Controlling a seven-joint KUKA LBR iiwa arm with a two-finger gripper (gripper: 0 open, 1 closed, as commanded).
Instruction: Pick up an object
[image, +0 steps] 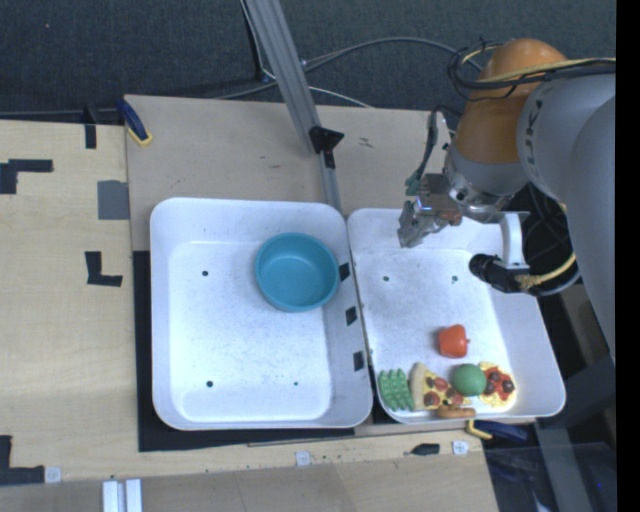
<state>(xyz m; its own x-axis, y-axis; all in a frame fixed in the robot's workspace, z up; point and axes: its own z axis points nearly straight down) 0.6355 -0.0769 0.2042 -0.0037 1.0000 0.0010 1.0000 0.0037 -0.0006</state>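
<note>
Jaws (413, 236) blurred above right bin (400, 300), gap unreadable.

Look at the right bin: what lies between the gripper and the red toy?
Nothing: in the camera view, bare white bin floor runs from the gripper near the far rim to the red toy.

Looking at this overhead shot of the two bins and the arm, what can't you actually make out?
- Gripper: small and blurred in the camera view, so its finger state cannot be read.
- Pile of small toys at the near edge of the right bin: crowded together and too small to name each piece; the red one is also unclear.
- Inside of the blue bowl: the slanted view hides part of its inner wall.
- Arm: cut off by the right edge.
</note>
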